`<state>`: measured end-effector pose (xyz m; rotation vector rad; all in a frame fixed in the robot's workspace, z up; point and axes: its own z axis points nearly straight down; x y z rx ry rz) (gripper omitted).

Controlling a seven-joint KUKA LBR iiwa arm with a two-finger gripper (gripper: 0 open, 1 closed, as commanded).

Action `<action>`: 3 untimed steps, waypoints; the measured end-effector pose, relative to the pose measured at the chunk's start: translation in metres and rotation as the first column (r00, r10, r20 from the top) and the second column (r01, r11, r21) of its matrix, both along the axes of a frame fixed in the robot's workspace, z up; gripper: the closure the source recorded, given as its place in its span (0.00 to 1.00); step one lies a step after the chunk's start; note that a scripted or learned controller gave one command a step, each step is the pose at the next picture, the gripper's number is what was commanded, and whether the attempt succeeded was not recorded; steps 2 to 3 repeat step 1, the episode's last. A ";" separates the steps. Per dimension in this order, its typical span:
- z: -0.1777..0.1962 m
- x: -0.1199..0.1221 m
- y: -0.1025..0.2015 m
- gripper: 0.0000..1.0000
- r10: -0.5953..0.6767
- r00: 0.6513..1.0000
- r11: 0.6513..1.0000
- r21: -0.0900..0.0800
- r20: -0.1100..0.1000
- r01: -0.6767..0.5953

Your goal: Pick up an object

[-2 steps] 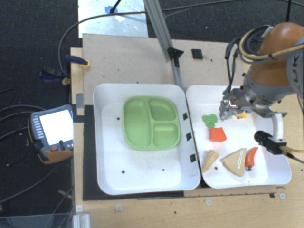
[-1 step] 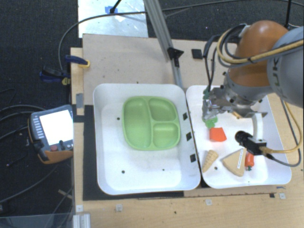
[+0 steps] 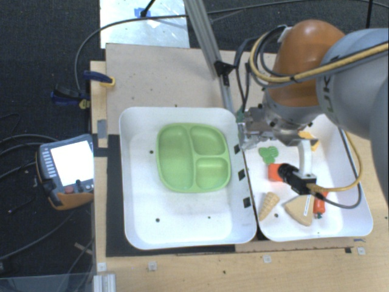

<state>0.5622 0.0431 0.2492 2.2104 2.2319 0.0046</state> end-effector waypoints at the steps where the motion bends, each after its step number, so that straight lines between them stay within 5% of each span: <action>1: 0.000 0.001 0.057 1.00 0.000 1.000 1.000 0.000 0.000 0.000; 3: 0.000 0.001 0.057 1.00 0.000 1.000 1.000 0.000 0.000 0.000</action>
